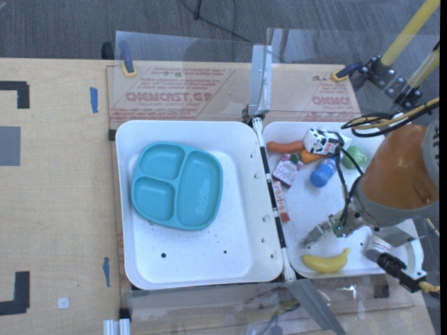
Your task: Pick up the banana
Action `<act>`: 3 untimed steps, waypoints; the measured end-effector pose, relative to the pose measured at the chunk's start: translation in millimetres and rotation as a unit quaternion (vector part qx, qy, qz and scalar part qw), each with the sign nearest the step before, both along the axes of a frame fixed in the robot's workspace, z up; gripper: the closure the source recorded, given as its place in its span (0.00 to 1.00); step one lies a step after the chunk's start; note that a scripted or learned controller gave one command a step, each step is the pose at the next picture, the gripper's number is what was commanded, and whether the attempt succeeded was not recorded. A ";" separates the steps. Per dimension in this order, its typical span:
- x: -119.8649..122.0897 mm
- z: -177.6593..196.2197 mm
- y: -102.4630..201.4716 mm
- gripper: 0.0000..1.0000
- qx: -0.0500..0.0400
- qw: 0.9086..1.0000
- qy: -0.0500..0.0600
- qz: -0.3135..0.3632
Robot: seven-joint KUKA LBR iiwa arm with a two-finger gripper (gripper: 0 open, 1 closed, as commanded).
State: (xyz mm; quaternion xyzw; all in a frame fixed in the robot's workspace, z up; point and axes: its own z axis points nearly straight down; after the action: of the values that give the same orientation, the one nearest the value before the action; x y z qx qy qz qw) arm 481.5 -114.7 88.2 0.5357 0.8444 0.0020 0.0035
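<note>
The banana [325, 261] is lying nearest the camera, along the front edge of the right bin [302, 208], curving up at both ends and sitting just inside the front rim. The gripper [323, 230] is hovering just above and behind it, slanting toward the bin's left wall, its fingers standing apart with nothing between them. The grey arm [398, 176] with its orange band is leaning in from the right and covering much of that bin's right half.

Toward the back of the right bin a carrot [285, 146], a small black-and-white carton [322, 142], a blue bottle [323, 172], a green object [356, 156] and a pink packet [284, 172] are crowding together, well apart from the banana. The bare white floor between that cluster and the banana is giving open room.

The left bin [237, 243] is carrying a blue divided plate [177, 185] toward its back left, leaving its front and right parts bare. The two bins are touching along a shared middle rim. The wooden desk [52, 187] is stretching out to the left, with blue and black tape marks on it. Grey carpet [105, 5] is showing beyond the desk's far edge.
</note>
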 end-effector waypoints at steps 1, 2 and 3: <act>1.2 0.5 13.6 0.00 -0.003 0.985 -0.001 0.171; 1.9 0.8 -4.0 0.00 -0.007 0.910 -0.003 0.414; 5.2 12.8 -5.4 1.00 -0.009 0.911 -0.009 0.411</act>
State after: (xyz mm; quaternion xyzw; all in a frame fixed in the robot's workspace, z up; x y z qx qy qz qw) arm 486.6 -120.0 101.1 0.1409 0.9899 0.0001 0.0148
